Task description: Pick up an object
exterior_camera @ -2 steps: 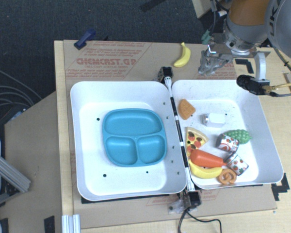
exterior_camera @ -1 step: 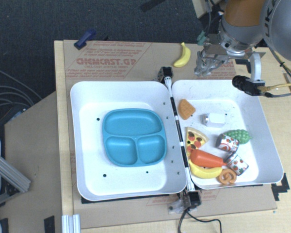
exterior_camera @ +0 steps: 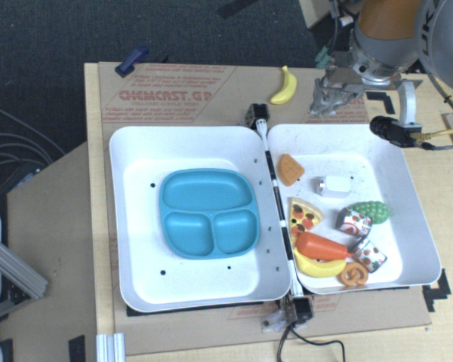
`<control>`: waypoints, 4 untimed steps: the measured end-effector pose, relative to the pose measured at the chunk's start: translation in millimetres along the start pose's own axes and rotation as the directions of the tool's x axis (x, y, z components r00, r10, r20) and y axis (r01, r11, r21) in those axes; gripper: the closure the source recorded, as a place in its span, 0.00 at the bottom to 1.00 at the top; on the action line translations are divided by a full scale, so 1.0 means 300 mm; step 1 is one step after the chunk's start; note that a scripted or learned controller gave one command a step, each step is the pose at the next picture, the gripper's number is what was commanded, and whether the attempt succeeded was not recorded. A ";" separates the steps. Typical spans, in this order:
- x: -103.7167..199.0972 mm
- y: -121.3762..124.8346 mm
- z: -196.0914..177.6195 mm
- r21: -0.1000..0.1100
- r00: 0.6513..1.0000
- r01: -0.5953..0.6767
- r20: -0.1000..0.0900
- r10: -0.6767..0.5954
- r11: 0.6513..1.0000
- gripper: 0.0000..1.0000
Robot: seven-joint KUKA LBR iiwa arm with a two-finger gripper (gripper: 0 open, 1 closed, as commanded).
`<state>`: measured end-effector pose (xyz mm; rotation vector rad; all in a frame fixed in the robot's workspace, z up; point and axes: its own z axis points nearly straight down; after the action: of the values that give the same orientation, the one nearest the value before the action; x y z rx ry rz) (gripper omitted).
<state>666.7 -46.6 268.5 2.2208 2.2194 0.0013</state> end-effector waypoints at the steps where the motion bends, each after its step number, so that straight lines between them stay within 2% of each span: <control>1: 0.043 -0.001 0.017 0.004 1.000 0.001 -0.001 -0.001 1.000 1.00; 4: 0.008 0.000 0.003 0.001 1.000 0.000 0.000 0.000 1.000 1.00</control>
<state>666.7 -44.2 267.5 2.2210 2.2200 0.0008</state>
